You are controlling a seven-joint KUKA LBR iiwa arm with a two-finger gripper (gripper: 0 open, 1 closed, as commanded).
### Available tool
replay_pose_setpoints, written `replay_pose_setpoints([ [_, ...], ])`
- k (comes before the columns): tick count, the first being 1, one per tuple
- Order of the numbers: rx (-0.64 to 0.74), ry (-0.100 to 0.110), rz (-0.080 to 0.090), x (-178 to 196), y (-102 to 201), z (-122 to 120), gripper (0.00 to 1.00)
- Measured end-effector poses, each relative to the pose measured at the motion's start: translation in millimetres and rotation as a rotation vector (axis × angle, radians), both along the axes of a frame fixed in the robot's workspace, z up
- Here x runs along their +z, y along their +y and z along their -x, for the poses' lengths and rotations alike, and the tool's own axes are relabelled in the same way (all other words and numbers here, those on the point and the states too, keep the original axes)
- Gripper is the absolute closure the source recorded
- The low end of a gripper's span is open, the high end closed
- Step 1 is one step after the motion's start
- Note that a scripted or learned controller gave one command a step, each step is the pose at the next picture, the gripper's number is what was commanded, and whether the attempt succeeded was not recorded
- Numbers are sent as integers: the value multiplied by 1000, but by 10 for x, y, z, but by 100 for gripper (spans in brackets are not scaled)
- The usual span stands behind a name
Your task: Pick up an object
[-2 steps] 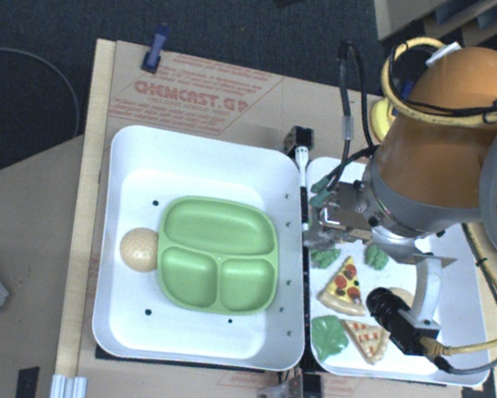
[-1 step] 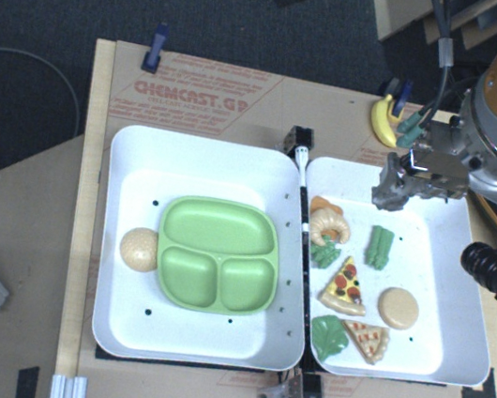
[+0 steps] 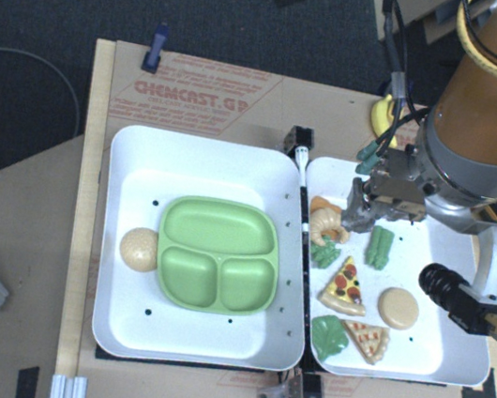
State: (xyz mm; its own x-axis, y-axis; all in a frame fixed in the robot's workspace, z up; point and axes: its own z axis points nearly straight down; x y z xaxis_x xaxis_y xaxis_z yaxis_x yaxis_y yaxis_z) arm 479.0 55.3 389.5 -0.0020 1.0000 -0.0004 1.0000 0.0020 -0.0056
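Note:
My gripper (image 3: 357, 218) hangs low over the upper left part of the right bin (image 3: 457, 364). It sits just right of a tan croissant-like toy (image 3: 324, 222) and seems to touch its edge. A green pickle-shaped toy (image 3: 379, 247) lies just to the gripper's right. Below the croissant is a small green leafy piece (image 3: 324, 253). Further down are a pizza slice (image 3: 344, 287), a round beige biscuit (image 3: 398, 308), a green leaf shape (image 3: 329, 333) and a toast wedge (image 3: 367, 340).
The left bin (image 3: 134, 173) holds a green three-compartment plate (image 3: 218, 255) and a tan round cookie (image 3: 138, 247). A black clamp (image 3: 299, 141) sits at the top of the ridge between the bins. A black cylinder (image 3: 447, 288) on the arm overhangs the right bin.

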Motion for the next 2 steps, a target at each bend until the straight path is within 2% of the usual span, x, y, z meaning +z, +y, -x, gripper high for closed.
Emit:
replay_pose_setpoints([
  [1,-11,8,2,-1208,-680,-75,100],
  [2,-4,1,-1,-1485,-628,8,100],
])
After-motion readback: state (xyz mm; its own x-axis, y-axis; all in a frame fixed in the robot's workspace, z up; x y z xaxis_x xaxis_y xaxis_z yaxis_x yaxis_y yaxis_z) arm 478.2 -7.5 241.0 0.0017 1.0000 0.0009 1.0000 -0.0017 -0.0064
